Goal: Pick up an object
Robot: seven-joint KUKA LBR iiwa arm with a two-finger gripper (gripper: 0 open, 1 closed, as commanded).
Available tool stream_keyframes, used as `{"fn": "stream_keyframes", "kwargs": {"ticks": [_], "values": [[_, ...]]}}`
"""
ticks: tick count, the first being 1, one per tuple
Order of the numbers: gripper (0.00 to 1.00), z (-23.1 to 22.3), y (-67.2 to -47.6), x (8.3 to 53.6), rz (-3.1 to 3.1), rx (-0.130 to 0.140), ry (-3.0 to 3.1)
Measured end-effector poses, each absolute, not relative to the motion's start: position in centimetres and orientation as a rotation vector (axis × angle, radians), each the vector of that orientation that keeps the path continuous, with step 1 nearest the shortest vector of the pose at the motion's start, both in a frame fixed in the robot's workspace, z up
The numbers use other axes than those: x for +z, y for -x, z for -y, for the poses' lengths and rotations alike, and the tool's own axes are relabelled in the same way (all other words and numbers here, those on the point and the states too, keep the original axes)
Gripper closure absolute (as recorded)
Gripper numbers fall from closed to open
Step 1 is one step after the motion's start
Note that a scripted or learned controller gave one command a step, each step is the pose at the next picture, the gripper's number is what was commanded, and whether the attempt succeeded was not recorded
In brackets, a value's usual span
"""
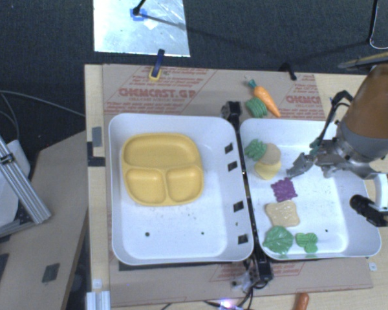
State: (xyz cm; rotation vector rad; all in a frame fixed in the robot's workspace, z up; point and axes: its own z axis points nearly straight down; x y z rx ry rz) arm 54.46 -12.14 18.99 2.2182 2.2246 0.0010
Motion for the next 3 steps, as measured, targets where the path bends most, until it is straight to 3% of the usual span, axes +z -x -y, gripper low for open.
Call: {"fn": "stream_keyframes", "kwargs": {"ticks": [1, 2, 3], "values": [[0.00, 12.1, -55.7, 7.9, -2.224, -0.002, -2.223], [1.00, 12.1, -56.1, 9.8, -2.219, 0.010, -2.214], [0.00, 12.1, -56.1, 9.7, -2.219, 0.010, -2.215]]}}
